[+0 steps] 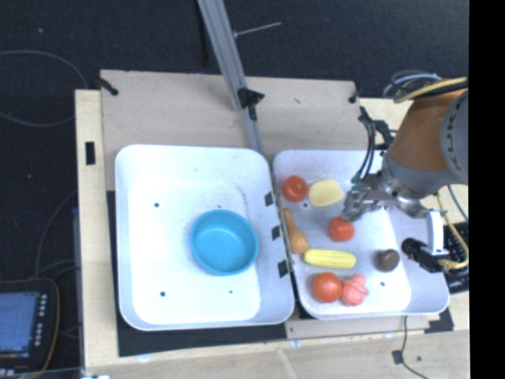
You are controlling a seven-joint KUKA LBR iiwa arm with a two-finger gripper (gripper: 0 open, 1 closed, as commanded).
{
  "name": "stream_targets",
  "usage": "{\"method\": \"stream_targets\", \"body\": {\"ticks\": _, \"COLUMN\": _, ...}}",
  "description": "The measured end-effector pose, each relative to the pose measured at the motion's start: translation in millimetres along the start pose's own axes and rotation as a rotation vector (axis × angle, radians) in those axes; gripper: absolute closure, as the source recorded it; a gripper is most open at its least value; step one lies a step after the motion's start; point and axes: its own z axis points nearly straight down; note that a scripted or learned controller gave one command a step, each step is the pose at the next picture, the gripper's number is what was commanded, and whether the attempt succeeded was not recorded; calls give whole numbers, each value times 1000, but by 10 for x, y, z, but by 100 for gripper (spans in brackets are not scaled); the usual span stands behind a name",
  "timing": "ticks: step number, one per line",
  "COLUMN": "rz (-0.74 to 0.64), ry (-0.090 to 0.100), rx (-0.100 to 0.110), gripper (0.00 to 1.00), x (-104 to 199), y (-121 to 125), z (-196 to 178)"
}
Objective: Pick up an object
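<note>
You have two white bins: the left bin (142,235) and the right bin (398,290). Left holds one blue bowl (225,242). Right holds three red tomatoes (295,188) (341,229) (327,287), one lemon (325,193), one corn cob (330,258), one carrot (295,235), one brown ball (387,260), one pink piece (355,290).

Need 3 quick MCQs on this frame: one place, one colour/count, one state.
1. Where is the blue bowl?
A. left bin
B. right bin
C. on the bench outside the bins

2. How many round red tomato-like pieces lie in the right bin?
A. one
B. three
C. five

3. Where is the gripper?
A. over the left bin
B. over the right bin, above a red piece
C. off the bench

Key: 1 A, the bowl sits in the left bin; 2 B, three red rounds among the toy food; 3 B, it hangs beside the yellow piece.
</note>
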Motion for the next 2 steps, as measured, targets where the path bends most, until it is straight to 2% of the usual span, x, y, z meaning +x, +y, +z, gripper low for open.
{"method": "stream_targets", "body": {"ticks": 1, "rz": -12, "ry": 1, "rx": 2, "gripper": 100, "x": 4, "y": 78, "z": -464}}
{"method": "stream_targets", "body": {"ticks": 2, "rz": -13, "ry": 1, "rx": -3, "gripper": 100, "x": 57, "y": 63, "z": -1113}}
